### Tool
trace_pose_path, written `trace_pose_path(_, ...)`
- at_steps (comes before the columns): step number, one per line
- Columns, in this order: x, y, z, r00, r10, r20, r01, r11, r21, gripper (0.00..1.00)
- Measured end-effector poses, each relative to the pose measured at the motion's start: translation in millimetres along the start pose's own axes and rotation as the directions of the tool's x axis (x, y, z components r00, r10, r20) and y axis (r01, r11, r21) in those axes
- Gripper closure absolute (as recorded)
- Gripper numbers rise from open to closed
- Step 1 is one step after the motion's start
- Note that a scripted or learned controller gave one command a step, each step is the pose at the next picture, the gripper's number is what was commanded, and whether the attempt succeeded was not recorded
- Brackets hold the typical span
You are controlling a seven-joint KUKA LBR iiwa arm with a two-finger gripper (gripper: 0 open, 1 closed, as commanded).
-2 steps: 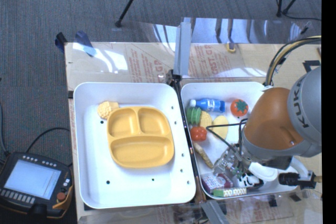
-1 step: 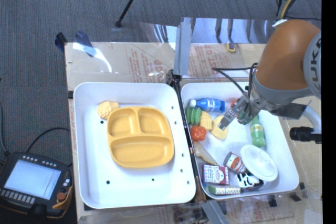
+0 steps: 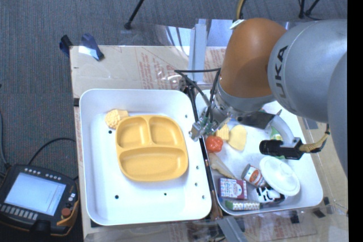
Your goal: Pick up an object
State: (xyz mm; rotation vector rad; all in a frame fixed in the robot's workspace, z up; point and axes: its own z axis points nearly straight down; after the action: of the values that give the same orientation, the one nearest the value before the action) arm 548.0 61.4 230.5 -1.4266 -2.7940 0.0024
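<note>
My gripper [image 3: 200, 128] hangs low over the rim between the two bins, under the grey and orange wrist. A small red tomato [image 3: 214, 144] lies in the right bin [image 3: 315, 181], just to the right of and below the gripper tip, close to it. Two pale yellow cheese-like pieces [image 3: 237, 136] lie right of the tomato. Nothing shows between the fingers. The arm hides the back part of the right bin.
The left bin [image 3: 93, 150] holds a yellow divided plate [image 3: 152, 147] and a small yellow waffle-like piece [image 3: 115, 118]. In the right bin's front part lie a red carton [image 3: 232, 188], a small can [image 3: 253, 175], a white round lid [image 3: 279, 175] and a black-and-white toy [image 3: 266, 194].
</note>
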Motion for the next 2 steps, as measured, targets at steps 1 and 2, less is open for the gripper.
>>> trace_pose_path(1,-87.2,-67.9,45.9,0.995,-0.098,0.000,0.098,0.995,0.003,1.00)
trace_pose_path(2,-67.7,-39.6,19.0,0.992,-0.123,0.003,0.123,0.992,-0.003,1.00)
